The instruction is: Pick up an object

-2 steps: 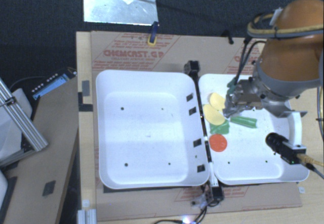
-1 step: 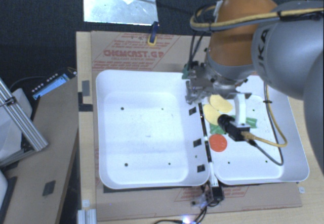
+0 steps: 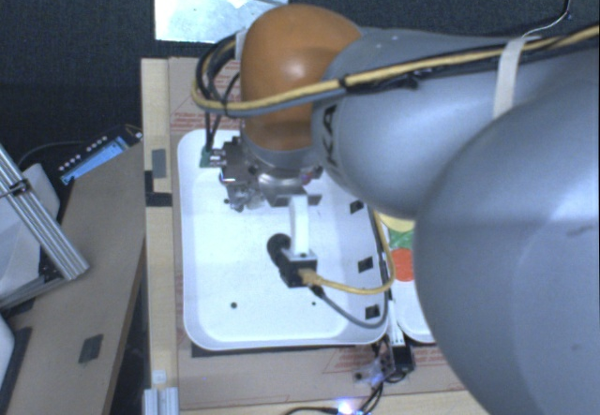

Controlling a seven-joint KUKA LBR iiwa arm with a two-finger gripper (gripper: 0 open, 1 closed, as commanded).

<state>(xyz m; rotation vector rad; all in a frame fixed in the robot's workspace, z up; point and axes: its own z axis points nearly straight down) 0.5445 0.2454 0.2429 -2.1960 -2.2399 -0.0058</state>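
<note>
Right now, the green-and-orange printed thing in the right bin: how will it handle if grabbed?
The green-and-orange printed thing looks flat, likely light and hard to pinch off the white right bin. Its surface may be slick. The grey arm hides most of it; stiffness unclear.

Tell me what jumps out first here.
The grey arm dominates, reaching in from the right and covering most of the right bin. Its orange band sits top centre, with the gripper over the left bin. An orange-and-green thing peeks out in the right bin.

The bin (image 3: pixel 211 305) is white, arm (image 3: pixel 506 179) grey with orange band (image 3: pixel 291 66), object (image 3: pixel 402 263) orange and green.
</note>
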